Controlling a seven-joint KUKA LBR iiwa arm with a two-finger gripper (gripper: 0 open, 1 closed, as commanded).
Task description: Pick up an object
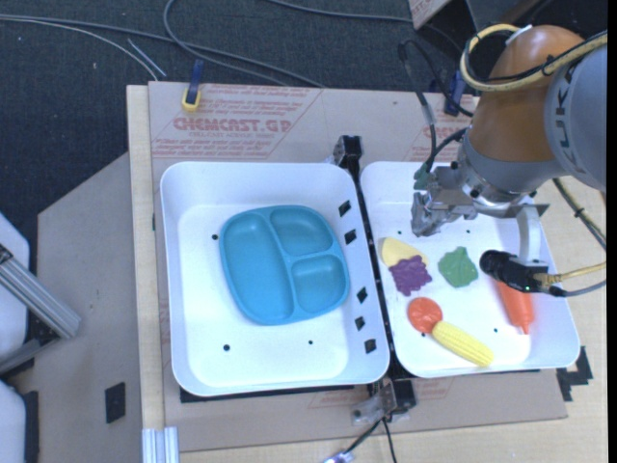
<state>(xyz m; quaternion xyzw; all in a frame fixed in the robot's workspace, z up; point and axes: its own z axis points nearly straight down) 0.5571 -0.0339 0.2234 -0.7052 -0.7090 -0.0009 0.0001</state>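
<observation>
The toys I am meant to choose from all lie loose on the floor of the right bin [549, 355]: a yellow piece [394, 250], a purple bunch of grapes [412, 274] just below it, a green piece [458, 267] beside that, a tomato [424, 312], a corn cob [464, 343] touching the tomato, and a carrot [519, 304] nearest the bin's right wall. None of them is lifted, so I judge the pick not yet done; choosing one, closing on it and raising it all remain. My gripper [431, 215] hangs over the upper part of that bin, above and just right of the yellow piece, and I cannot tell how its jaws stand from this angle. Left of that bin sits the second bin [183, 258], holding a blue divided plate [284, 262]. Both rest on a brown cardboard sheet [241, 119], with dark carpet [67, 75] and loose cables [231, 13] beyond it.
</observation>
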